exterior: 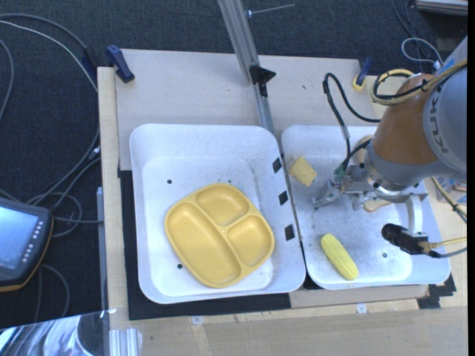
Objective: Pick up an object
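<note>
A yellow corn cob (339, 256) lies near the front of the right bin (386, 269). A pale yellow wedge (302, 171) rests at that bin's back left, close to the divider. My gripper (346, 199) hangs low over the right bin's middle, between the wedge and the corn and touching neither. It is open, one silver finger (325, 196) pointing left toward the wedge, and I see nothing between the fingers. The grey arm with its orange band (404, 124) covers the bin's back right.
The left bin (148, 154) holds a yellow divided plate (219, 233). A slanted metal pole (241, 28) runs down to the gap between the bins. Black cables (338, 110) loop over the right bin's back; a black fitting (401, 236) sticks out at the right.
</note>
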Controlling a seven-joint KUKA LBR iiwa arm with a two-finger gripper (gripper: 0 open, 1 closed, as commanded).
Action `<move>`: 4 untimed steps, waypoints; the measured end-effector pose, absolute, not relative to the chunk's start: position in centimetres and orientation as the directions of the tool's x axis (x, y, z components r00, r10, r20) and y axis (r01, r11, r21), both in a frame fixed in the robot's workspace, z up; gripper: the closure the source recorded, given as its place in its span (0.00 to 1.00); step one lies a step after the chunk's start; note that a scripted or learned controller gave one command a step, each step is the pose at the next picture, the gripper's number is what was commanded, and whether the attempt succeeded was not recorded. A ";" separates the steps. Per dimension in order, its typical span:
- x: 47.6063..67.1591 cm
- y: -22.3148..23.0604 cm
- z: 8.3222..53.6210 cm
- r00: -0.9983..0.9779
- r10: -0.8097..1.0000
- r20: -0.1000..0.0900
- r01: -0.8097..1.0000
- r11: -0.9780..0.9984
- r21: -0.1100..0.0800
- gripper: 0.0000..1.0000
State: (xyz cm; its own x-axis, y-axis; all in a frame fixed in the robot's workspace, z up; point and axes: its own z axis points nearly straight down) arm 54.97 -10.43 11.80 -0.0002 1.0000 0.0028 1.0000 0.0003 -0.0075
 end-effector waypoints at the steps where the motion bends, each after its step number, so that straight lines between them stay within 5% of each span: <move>1: 55.2 -10.4 13.2 -0.001 1.000 0.002 1.000 0.001 0.001 1.00; 3: 56.0 -11.1 23.5 -0.002 1.000 -0.001 1.000 0.002 0.008 1.00; 4: 54.9 -5.7 24.2 -0.007 1.000 0.004 1.000 0.007 -0.001 1.00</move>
State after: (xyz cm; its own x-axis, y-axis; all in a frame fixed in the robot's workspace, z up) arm 54.86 -5.66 24.17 -0.0071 1.0000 0.0038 1.0000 0.0071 -0.0014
